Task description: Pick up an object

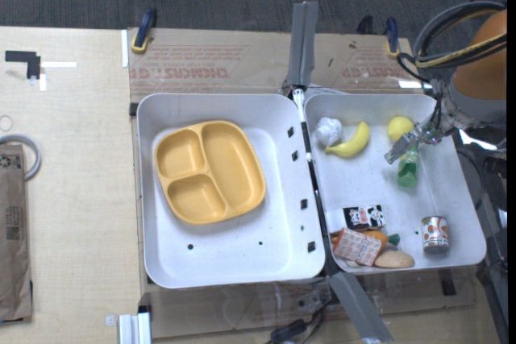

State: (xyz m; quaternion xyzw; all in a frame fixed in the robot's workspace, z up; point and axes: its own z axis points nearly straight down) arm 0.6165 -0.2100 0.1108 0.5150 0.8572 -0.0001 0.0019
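1. While my grey arm with its orange band [484, 64] reaches in from the right, my two-finger gripper [409, 142] hangs low over the upper part of the right-hand shallow white bin [476, 213].
2. Whether that tool is spread or closed I cannot tell; its tip blurs into what lies beneath it.
3. Right below the gripper lies a small green plastic bottle [408, 170], its top end meeting or tucked under the tip. I cannot tell whether I have any hold on it.
4. Just beside the gripper, toward the bin's far wall, sits a round yellow lemon [399, 127].
5. Left of the lemon lies a curved yellow banana [351, 141], touching a crumpled white ball [327, 130] near the divider.
6. Along the near edge of this bin, a small black-and-white printed packet [364, 216] lies above a red-and-white snack wrapper [356, 246], with a tan oval bread-like piece [394, 259] just beside the wrapper.
7. Standing upright in the near right corner is a small tin can with an orange-and-white label [435, 234], well apart from the gripper.
8. The left-hand shallow white bin [161, 254] bears a yellow three-compartment plastic plate [210, 171], lying flat toward its far left.
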